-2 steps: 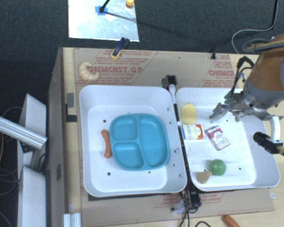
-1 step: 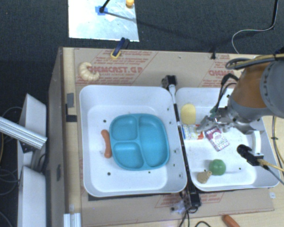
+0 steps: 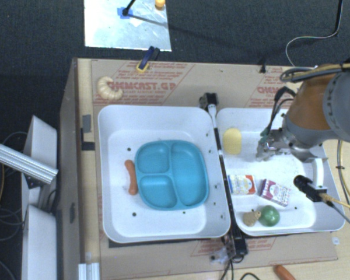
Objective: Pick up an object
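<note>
While the gripper [image 3: 267, 149] hovers in the right bin [image 3: 324, 223], I cannot tell its state; the approach step seems underway. The yellow object [image 3: 232, 140] at its nine o'clock needs reaching.

The left bin [image 3: 114, 156] holds a divided tray [image 3: 171, 174] with a sausage [image 3: 131, 177] just left of it. In the right bin [image 3: 306, 220], a lemon [image 3: 232, 140] lies at the back left; two small cartons [image 3: 241, 184] [image 3: 275, 192] sit mid-bin, a lime [image 3: 269, 216] in front.
</note>
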Controlling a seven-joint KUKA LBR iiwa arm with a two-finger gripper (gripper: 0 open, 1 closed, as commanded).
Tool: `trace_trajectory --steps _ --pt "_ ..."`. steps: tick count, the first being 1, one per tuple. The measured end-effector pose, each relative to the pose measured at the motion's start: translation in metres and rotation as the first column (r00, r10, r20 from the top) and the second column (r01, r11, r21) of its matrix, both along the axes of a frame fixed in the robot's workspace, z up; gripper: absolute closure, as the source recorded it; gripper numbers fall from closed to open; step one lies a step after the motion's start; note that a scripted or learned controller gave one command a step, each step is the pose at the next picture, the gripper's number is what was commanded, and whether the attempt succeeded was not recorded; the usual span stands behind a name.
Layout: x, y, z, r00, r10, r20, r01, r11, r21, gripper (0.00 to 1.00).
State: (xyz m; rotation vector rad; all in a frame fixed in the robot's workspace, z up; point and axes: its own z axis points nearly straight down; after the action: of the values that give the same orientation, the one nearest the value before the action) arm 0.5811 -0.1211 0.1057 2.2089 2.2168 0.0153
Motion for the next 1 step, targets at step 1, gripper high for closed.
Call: trace_trajectory --steps 1 --pt "-0.0002 0.0001 -0.0002 1.0 0.0 -0.001 0.0 1.0 0.0 0.0"
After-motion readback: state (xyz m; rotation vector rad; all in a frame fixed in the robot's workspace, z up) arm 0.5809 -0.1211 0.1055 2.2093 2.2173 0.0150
